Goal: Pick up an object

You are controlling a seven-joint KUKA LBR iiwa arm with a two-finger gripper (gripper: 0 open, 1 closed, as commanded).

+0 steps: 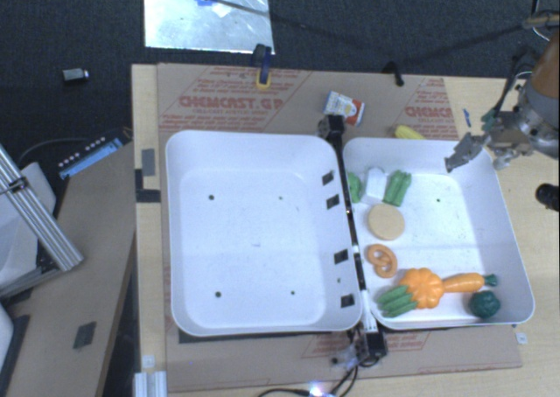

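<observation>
Gripper (462, 156): above right bin (506, 212) rim, jaws' state indiscernible; nothing visibly held; pretzel (381, 260), carrot (464, 282) unpicked; grasp pending.

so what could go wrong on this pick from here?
1. Objects in the right bin are crowded: the orange pumpkin touches the carrot and a green piece, so a grasp may catch two or slip.
2. The gripper sits over the bin's far rim; a straight descent could hit it.

A robotics lab: bench (149, 212) with white bins (254, 146), aluminium framing (35, 220).
</observation>
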